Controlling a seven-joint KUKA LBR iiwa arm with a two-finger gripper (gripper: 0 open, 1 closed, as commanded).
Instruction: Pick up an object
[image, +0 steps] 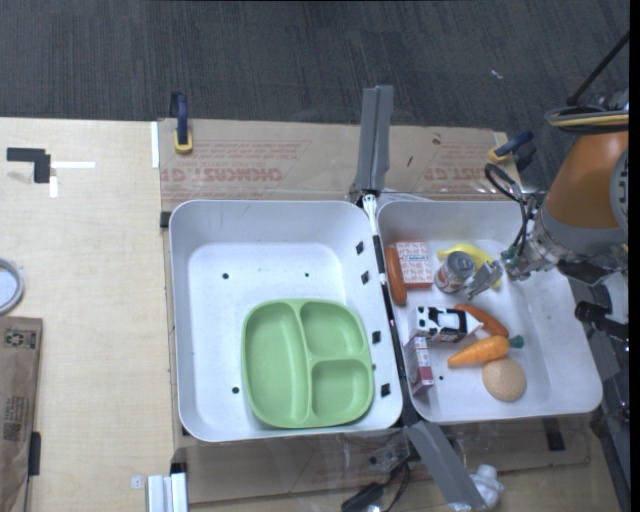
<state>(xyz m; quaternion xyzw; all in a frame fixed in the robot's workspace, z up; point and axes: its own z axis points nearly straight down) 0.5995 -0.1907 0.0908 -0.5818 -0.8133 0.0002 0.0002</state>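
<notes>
The right bin (560, 395) holds several small items. An orange box (412, 265) and a reddish sausage (397, 284) lie at its left. A yellow banana (474, 253) and a round silver can (458, 268) sit near the middle back. A black-and-white cow toy (441, 321), two carrots (480, 350) (487, 319), a tan egg-shaped ball (504, 380) and a small red packet (421, 361) lie toward the front. My gripper (483, 280) reaches in from the right, low over the bin, right beside the can and banana.
The left bin (200, 300) holds a green divided plate (308, 362). A grey divider post (375, 140) stands between the bins at the back. Clamps (181, 122) sit on the cardboard behind. A tape roll (6, 288) lies at far left.
</notes>
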